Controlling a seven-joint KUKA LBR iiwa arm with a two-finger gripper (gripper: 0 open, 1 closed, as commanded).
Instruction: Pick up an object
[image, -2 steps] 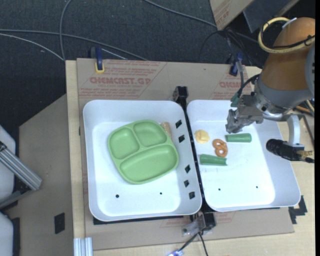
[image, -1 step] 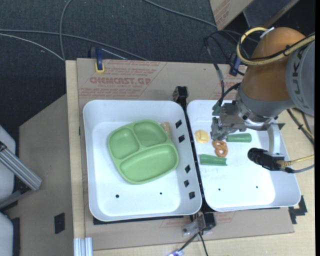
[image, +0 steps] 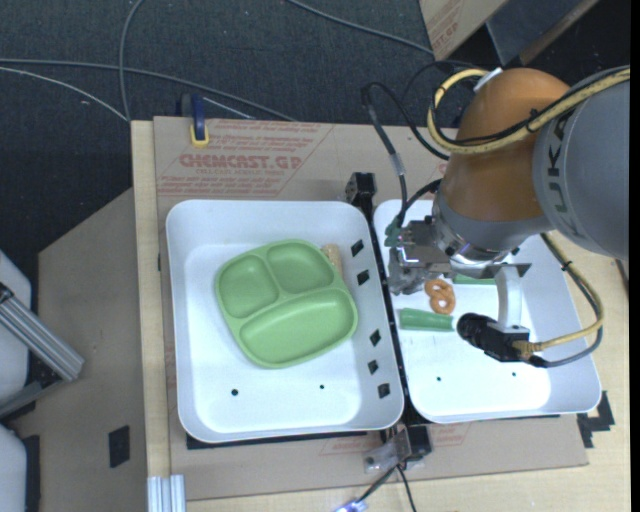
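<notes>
A small brown pretzel (image: 440, 294) lies in the right bin (image: 500, 392), just under the arm's wrist. A green pod-shaped piece (image: 425, 320) lies flat right below it. My gripper (image: 405, 268) hangs over the right bin's left edge, just left of the pretzel and above the green piece. The arm's bulk hides its tip. In the left bin (image: 192, 330) a green divided plate (image: 287, 302) rests flat, with a small tan piece (image: 332, 256) at its upper right rim.
The grey and orange arm (image: 510, 160) covers the upper part of the right bin. A black connector with a yellow cable (image: 492, 336) hangs off the wrist over that bin. Black clips (image: 366, 300) line the wall between the bins. Cardboard (image: 240, 155) lies under both.
</notes>
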